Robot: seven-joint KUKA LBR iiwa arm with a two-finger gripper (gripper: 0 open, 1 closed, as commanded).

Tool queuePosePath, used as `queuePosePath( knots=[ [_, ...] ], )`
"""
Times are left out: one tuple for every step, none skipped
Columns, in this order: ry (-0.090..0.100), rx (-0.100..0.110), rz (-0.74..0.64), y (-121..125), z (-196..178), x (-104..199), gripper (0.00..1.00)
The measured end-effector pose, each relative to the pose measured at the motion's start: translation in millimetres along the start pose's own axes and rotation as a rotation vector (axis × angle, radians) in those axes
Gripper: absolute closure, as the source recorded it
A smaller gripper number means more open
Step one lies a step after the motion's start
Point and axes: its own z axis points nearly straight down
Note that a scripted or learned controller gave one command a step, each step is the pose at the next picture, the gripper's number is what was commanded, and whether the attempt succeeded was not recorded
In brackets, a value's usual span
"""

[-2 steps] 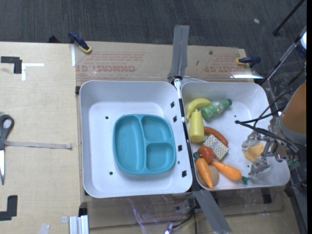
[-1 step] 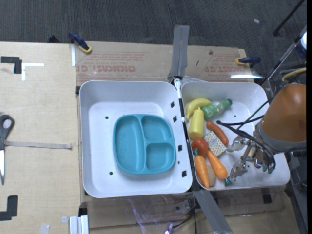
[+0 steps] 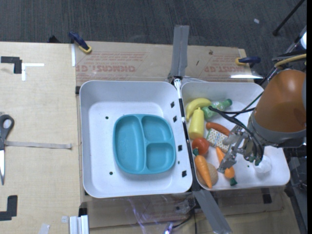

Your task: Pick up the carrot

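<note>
Two orange carrot-like pieces lie in the right bin [image 3: 273, 177]. A larger orange carrot [image 3: 202, 170] rests near the bin's front left corner. A smaller carrot [image 3: 228, 173] with a green end lies just to its right. My gripper [image 3: 228, 161] reaches in from the right and hangs directly over the smaller carrot, partly hiding it. Whether it touches the carrot is unclear from this angle.
The right bin also holds a banana [image 3: 197, 104], a yellow bottle [image 3: 197, 123], a green bottle [image 3: 219, 105], a red tomato [image 3: 200, 146], a red-orange sausage shape [image 3: 217, 128] and a brown lump [image 3: 212, 170]. The left bin [image 3: 97, 130] holds a blue divided plate [image 3: 145, 144].
</note>
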Motion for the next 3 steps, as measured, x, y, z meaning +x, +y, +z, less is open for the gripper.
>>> queuePosePath(
  knots=[
    [0.000,-0.002,0.230,-2.1,53.0,-1.6,0.00],
    [-0.008,-0.005,0.227,-0.5,42.6,-4.4,1.00],
    [0.000,0.001,0.509,43.1,-39.9,20.6,1.00]
  ],
)
